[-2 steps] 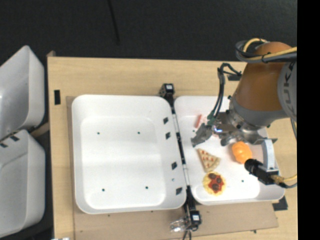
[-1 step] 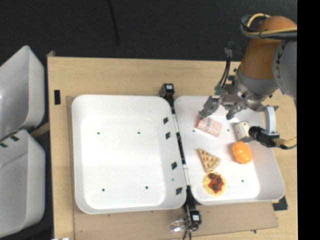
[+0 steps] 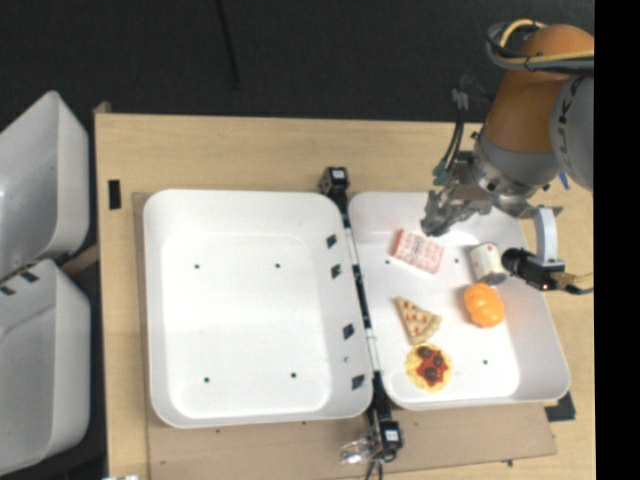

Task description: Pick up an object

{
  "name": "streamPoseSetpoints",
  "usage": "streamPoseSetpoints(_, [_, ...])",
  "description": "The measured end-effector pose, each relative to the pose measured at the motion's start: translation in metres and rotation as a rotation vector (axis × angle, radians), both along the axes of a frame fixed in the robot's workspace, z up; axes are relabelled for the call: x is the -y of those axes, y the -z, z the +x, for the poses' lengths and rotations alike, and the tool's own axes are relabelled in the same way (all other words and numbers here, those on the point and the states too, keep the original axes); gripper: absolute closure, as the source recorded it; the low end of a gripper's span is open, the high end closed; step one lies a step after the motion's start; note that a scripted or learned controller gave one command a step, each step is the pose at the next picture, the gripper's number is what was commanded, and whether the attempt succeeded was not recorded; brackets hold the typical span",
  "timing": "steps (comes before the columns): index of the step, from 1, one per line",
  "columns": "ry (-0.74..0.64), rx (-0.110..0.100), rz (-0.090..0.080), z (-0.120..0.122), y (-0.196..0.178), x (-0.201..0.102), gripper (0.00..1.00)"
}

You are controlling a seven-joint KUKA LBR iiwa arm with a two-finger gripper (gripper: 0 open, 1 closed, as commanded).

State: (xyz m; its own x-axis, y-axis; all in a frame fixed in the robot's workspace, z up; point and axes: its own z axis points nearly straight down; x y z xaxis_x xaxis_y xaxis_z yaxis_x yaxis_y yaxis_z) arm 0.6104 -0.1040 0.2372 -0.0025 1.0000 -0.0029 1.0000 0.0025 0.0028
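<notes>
— Starting from the left?

— Yes. Two white moulded shapes at the far left, off the edge of the wooden bench. Next, the left bin, shallow and white, with a few small dark dots on its floor.

— And at the seam between the bins?

— Small black clips along it, at the far end, down the middle and at the near end. Right beside the seam, the right bin.

— Holding what?

— Five small things, all lying on its floor. Leftmost, a pink-and-white packet, towards the far side. Nearer the camera, a tan wedge shaped like a pizza slice. Closer still, a round yellow piece with a red and dark topping. Further right, an orange fruit, and just beyond it a small pale cylinder on its side.

— Any of them lifted?

— None. All down in the bin, apart from one another.

— And the gripper?

— Over the far part of the right bin, just above and to the right of the packet, tip slanted towards it. Hard to say whether touching it or hanging just clear. Open or closed: impossible to tell from this angle. Nothing seen in its grasp.

— Behind it?

— The arm, orange band and grey casing, reaching in from the upper right.
</notes>
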Motion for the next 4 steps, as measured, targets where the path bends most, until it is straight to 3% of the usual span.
streamPoseSetpoints(1, [-0.003, -0.001, 0.004, -0.024, -0.028, -0.057, 1.0])
streamPoseSetpoints(2, [-0.005, 0.002, 0.004, -0.067, -0.094, -0.116, 1.0])
streamPoseSetpoints(3, [-0.005, 0.0, 0.004, -0.086, -0.107, -0.155, 1.0])
streamPoseSetpoints(4, [0.008, -0.004, 0.001, -0.122, -0.087, -0.092, 1.0])
